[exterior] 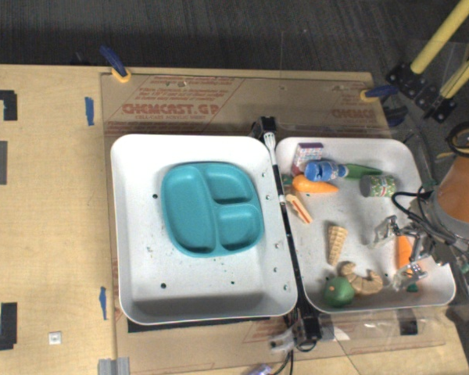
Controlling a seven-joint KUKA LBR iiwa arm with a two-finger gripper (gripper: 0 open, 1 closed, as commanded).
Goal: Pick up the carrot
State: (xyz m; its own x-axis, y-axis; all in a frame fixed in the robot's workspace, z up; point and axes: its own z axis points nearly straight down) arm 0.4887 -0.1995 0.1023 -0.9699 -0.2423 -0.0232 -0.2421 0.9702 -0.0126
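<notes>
An orange carrot (313, 185) lies in the right bin (434, 287) near its far left, just below a blue bottle (323, 169). My gripper (399, 255) is low over the bin's right side, well right of that carrot. A second, short orange piece (405, 246) stands upright amid the gripper's metal parts. I cannot tell whether it is gripped or merely lies beneath. The arm's orange band (457, 196) shows at the right edge.
The left bin (133, 233) holds a teal divided plate (213, 207). The right bin also holds a purple-and-white box (306, 154), a green can (377, 185), a clothespin-like piece (298, 207), an ice cream cone (337, 243), a green pepper (338, 291) and a tan toy (365, 281).
</notes>
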